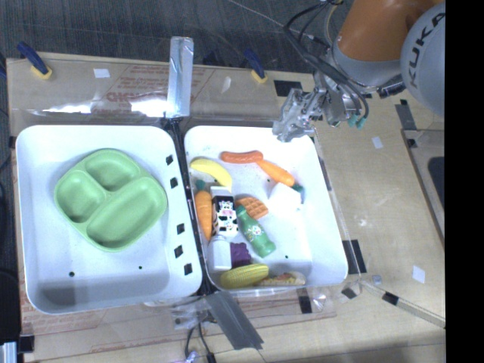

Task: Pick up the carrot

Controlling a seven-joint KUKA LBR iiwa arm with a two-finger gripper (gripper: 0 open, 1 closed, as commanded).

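- Two white bins side by side on the bench [393,203]: left bin [45,271], right bin [321,240].
- Left bin: one green divided plate [111,198], three sections.
- Right bin: mixed toy food, packed toward its left and middle.
- One carrot [203,213], lying along the right bin's left wall, just below the banana and touching the cow-print carton.
- One banana [211,172], upper left of the right bin.
- One sausage [241,157] near the top edge; a second orange, carrot-like piece [277,173] just right of it.
- One cow-print carton [224,216], one green bottle [256,235], one purple piece [240,253], one corn cob [243,276] at the bottom.
- One arm [378,29] in from the right; gripper [295,123] over the right bin's top right rim, well apart from the carrot.
- Jaws: nothing between them; open or closed, cannot tell.
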